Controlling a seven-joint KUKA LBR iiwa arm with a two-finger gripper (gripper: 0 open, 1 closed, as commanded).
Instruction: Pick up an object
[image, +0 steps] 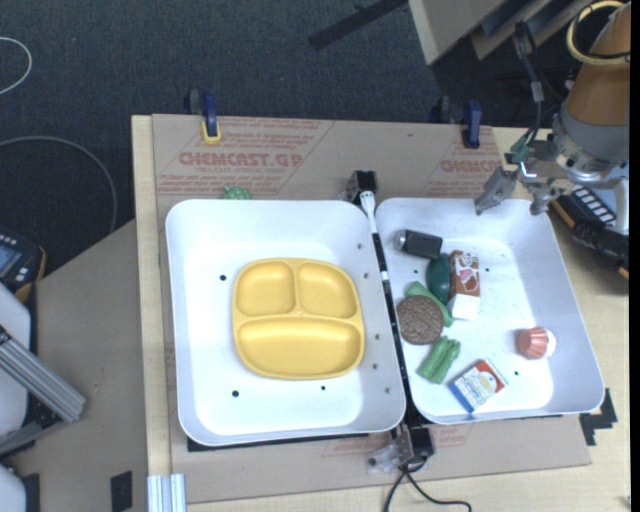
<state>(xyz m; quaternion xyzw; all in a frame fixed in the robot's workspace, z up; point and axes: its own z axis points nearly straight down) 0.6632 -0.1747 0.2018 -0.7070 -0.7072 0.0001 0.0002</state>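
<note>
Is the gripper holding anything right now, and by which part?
Nothing is held. The gripper is open above the far edge of the right bin, with no object between its fingers.

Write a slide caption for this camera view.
Open two-finger gripper above right white bin's far rim; yellow divided plastic tray in left bin.

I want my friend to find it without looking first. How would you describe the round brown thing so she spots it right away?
Look at the right white bin, the one full of small things, not the left bin holding the yellow tray. Near its left side lies the round brown disc, with a dark green piece above it and a light green stick below. It is the only flat brown circle there.
</note>
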